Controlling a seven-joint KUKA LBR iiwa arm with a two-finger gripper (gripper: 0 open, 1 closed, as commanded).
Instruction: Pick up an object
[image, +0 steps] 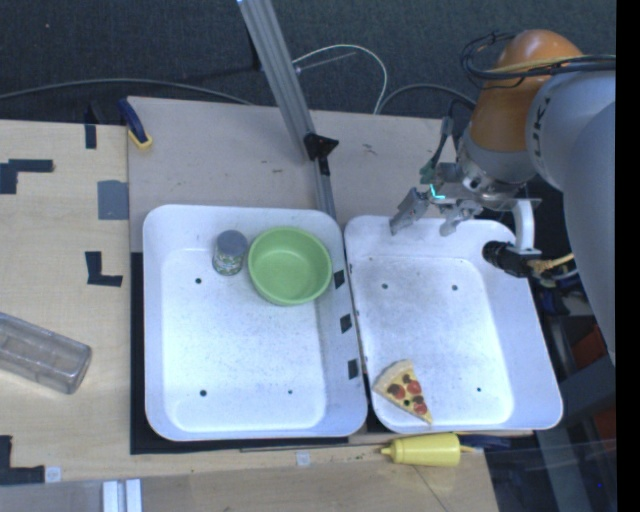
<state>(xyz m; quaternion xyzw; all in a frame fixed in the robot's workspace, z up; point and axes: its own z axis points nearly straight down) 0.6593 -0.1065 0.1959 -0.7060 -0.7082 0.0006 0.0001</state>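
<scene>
Over the far edge of the right bin (520, 400) you've got the gripper (428, 221), hanging off the grey arm (575, 120) that comes in from the right, orange band (515, 95) above the wrist. Its two fingers (405, 215) are spread apart with nothing between them, so the hand is open and holding nothing. The fingertips sit above the bin's back rim, not near any object.

Your pickable things: a pizza slice (404, 388) lies flat at the near-left corner of the right bin, point toward the near rim, well apart from the gripper. Left bin (180, 400) holds a green bowl (290, 265), upright, at its far side close to the divide between bins. Just beside the bowl on its left stands a small can (229, 252), upright, grey lid up; touching or just apart, can't tell.

Outside the bins: a yellow mustard bottle (425, 450) lies on its side on the bench (200, 150) just past the right bin's near rim. A clear plastic container (40, 352) lies on its side at far left, well apart from both bins. A grey metal pole (290, 90) slants down to the back edge between the bins. A blue-and-yellow clamp (134, 125) sits at the bench's far-left corner.
</scene>
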